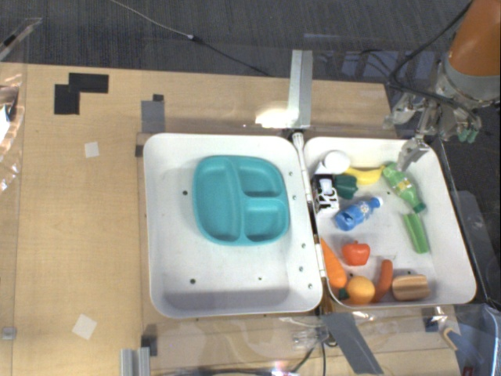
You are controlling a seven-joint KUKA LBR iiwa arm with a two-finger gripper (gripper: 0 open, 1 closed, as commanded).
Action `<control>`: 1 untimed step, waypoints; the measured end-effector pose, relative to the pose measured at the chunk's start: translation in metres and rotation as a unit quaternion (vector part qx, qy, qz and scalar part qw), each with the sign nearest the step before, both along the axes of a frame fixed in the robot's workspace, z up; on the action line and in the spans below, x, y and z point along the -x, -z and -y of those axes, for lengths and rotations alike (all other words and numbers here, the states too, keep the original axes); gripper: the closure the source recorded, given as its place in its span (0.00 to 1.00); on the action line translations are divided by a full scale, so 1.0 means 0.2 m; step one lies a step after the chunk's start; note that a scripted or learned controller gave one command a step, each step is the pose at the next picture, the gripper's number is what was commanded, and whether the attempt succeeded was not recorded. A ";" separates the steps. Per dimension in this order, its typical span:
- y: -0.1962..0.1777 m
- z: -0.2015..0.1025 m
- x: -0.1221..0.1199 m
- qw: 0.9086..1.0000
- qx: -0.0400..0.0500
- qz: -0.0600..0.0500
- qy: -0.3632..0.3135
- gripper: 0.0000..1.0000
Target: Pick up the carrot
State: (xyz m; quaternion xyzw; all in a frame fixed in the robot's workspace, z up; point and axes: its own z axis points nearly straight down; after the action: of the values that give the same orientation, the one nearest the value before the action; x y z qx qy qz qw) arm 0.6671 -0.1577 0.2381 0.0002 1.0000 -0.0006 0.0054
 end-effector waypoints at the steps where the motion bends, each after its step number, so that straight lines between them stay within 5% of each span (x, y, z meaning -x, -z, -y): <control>1: 0.64 -0.22 0.05 1.000 -0.002 -0.006 -0.007 0.00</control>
State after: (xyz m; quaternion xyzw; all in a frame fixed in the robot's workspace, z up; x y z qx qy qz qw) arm 0.6563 -0.1143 0.1110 -0.0072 1.0000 0.0015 -0.0005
